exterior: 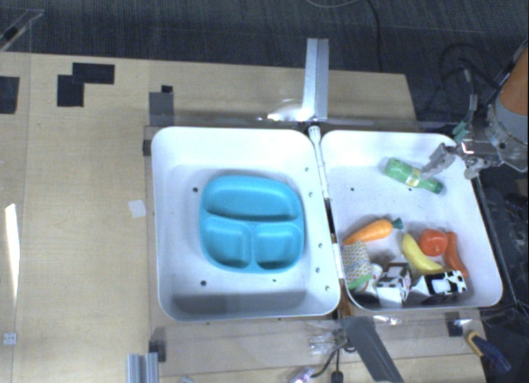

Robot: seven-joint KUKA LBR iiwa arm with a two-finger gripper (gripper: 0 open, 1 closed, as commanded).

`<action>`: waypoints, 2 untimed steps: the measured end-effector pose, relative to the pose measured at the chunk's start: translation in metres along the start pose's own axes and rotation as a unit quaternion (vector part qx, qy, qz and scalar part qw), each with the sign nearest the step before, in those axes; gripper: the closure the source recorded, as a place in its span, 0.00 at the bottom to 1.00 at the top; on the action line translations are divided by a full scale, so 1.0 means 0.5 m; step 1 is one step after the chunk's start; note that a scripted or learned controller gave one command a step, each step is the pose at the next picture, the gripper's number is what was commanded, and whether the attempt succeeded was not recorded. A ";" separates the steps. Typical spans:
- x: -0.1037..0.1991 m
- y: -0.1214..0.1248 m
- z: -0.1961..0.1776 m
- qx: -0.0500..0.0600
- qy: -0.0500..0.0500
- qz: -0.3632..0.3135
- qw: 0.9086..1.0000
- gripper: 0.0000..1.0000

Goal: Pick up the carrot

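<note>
The table [74,232] carries two shallow white bins side by side, a left bin [169,232] and a right bin [479,232], parted by a narrow rim down the middle. In the left bin lies a blue divided tray [250,222], set about the middle of that bin, with one long compartment along its far side and two smaller ones along its near side. The carrot [370,231] lies in the right bin, near the bin's left wall and a little nearer its front edge than its back edge; it is orange with a small green top pointing toward the bin's right side. Just to the right of the carrot sits a yellow banana [417,255], and beside that a red-orange pepper-like piece [435,241]. Along the front edge of the right bin there is a cluster of small items, among them a black-and-white toy [446,284] near the front right corner; their exact kinds are hard to tell. A green bottle [411,174] lies on its side near the back of the right bin. The arm comes in over the bin's back right corner, and the hand [437,160] is just beside the right end of the green bottle, well apart from the carrot. Whether its fingers are spread or pressed together cannot be told; nothing is seen between them.
</note>
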State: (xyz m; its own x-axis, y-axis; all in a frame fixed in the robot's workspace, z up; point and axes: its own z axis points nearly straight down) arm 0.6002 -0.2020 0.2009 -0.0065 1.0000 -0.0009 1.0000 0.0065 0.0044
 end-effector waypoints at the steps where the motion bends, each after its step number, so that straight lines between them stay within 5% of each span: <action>1: 0.143 -0.065 0.199 0.000 0.000 -0.132 0.991 0.00; 2: 0.297 -0.157 0.030 -0.001 0.000 -0.067 0.998 0.00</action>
State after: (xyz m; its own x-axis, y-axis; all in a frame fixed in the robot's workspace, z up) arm 0.5209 -0.0540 0.1856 -0.1397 0.9902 -0.0007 0.9902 0.1397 0.0062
